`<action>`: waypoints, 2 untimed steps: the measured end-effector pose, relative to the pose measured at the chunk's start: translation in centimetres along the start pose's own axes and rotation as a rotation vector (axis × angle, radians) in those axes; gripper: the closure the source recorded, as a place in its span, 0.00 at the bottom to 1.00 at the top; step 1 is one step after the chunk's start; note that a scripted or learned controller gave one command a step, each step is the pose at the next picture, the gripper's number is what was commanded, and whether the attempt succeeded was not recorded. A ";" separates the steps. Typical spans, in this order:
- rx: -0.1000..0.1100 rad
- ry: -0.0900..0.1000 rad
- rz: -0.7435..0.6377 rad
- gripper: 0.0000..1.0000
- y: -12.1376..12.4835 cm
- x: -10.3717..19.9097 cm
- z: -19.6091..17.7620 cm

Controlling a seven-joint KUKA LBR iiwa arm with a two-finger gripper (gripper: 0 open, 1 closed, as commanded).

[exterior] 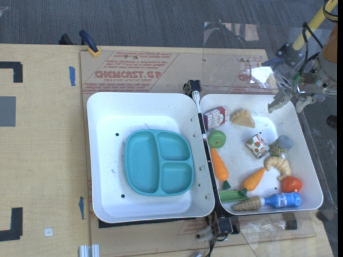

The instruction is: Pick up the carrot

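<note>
An orange carrot (218, 165) with a small green stub at its near end lies along the left wall of the right bin (313, 159). A second, shorter orange carrot-like piece (253, 179) lies slanted a little to its right. My gripper (288, 103) hovers over the bin's far right corner, well away from both, above and to their right. Its fingers (274, 105) are spread open with nothing between them.
The right bin also holds a green ball (217, 139), dark red packet (214, 116), beige wedge (243, 118), small printed box (257, 145), croissant (278, 165), tomato (291, 184) and blue bottle (283, 199). A teal divided plate (159, 161) lies in the left bin (102, 143).
</note>
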State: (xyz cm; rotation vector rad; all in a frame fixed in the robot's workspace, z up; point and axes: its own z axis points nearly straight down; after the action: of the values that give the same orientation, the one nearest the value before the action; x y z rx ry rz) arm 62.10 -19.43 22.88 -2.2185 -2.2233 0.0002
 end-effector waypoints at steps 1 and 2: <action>-0.008 -0.004 -0.126 0.00 -4.9 2.7 9.3; -0.005 -0.002 -0.156 0.00 -9.5 6.6 13.7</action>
State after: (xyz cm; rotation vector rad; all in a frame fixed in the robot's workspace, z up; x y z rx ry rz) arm 52.60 -12.90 9.17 -2.0420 -2.3930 -0.0034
